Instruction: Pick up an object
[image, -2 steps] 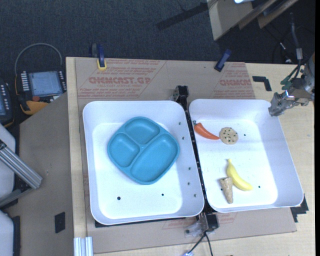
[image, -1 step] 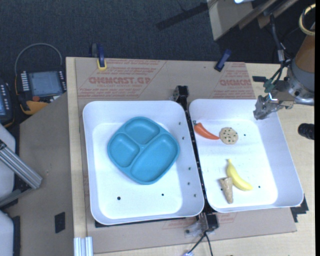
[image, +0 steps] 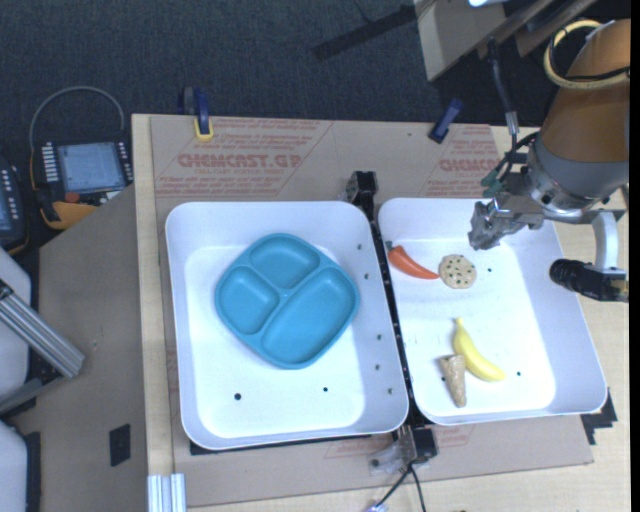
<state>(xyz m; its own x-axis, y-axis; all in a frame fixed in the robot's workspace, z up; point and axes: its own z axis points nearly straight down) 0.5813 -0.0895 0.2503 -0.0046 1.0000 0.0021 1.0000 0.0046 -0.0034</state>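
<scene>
Grey arm w/ orange band comes in from the right, its two-finger gripper (image: 487, 232) hanging over the upper part of the right shallow white bin (image: 570, 395). Nothing between the fingers; whether they're spread or closed – can't tell, too small and dark. Just below-left of the gripper lies a round tan cookie w/ dark chips (image: 457, 271), close to the tip but apart from it. Left of the cookie, near the bin's left wall, an orange carrot (image: 411, 263) lies at a slant. Lower in the same bin: yellow banana (image: 474, 353) and, touching its left side, a beige cone-shaped piece (image: 455, 378). Left white bin (image: 200, 400) holds a blue plastic divided plate (image: 287, 299) w/ 3 compartments, roughly centred.
</scene>
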